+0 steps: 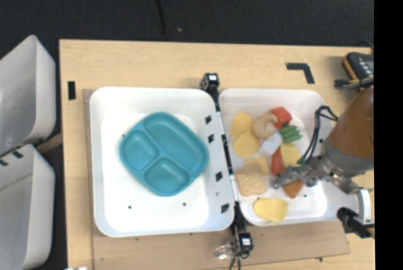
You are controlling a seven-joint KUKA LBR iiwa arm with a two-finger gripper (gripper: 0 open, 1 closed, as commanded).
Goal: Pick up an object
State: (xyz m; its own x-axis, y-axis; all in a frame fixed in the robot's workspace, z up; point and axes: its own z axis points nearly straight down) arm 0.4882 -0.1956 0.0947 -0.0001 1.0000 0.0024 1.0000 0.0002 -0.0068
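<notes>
1. Orange and red toy food crowds the right bin (315, 99), and your gripper (291, 175) sits low among it, over an orange piece (293, 189) near the front wall.
2. You cannot tell from this slant whether anything is caught between its tips, or how wide they stand; the wrist hides much of them.
3. Pieces lie touching: the red piece (276, 163), a yellow piece (289, 153) and the tan bread slice (252, 182). A closing grip could catch two, or nudge one aside.
4. Rounded plastic may slip out on the lift.
5. The teal divided plate (164, 153) in the left bin (101, 136) lies well apart.
</notes>
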